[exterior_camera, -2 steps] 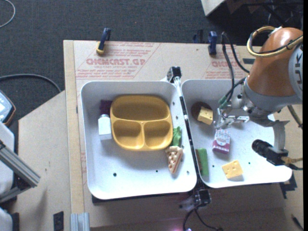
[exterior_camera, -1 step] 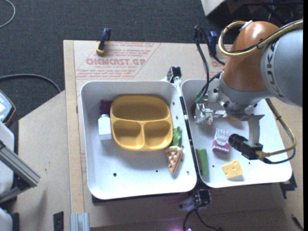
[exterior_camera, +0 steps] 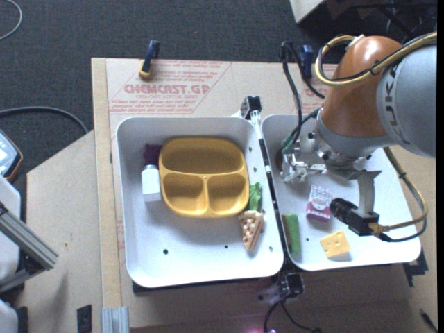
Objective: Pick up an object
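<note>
End effector (exterior_camera: 295,166) low inside right bin (exterior_camera: 388,254), grasping nothing visible.

In the left bin (exterior_camera: 132,255), the yellow tray (exterior_camera: 203,175) blocked the centre; open floor lay toward six o'clock. The arm (exterior_camera: 374,103) overhung the right bin (exterior_camera: 388,254) at twelve.

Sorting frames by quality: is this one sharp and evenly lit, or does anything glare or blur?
Camera view: light is even and soft; the shallow white left bin shows mild brightness, no harsh glare; the yellow divided plastic tray is sharp; the pincer sits in the arm's shadow, slightly murky.
</note>
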`<state>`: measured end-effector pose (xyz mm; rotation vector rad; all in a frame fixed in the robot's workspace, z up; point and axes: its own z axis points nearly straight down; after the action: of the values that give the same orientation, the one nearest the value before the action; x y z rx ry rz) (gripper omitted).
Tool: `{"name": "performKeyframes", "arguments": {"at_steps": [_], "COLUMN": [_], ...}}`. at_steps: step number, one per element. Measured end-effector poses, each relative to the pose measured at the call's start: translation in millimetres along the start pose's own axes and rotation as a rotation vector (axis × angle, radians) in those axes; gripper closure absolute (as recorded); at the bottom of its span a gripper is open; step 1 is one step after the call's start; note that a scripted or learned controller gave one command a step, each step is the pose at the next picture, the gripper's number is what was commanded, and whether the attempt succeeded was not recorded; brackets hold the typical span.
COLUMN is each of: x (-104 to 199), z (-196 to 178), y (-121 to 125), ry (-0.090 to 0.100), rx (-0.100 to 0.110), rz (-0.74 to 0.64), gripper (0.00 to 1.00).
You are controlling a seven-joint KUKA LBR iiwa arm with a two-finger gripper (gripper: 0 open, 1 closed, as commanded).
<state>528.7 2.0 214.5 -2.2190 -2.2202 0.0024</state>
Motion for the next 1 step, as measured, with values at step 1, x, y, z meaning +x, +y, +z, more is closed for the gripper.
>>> {"name": "performKeyframes", "arguments": {"at_steps": [1], "x": [2.3], "z": [-20.5], "y": [-2.9], "ry": [-0.001], "rx": [-0.007], "rz": [-0.001], "gripper": [1.0]}}
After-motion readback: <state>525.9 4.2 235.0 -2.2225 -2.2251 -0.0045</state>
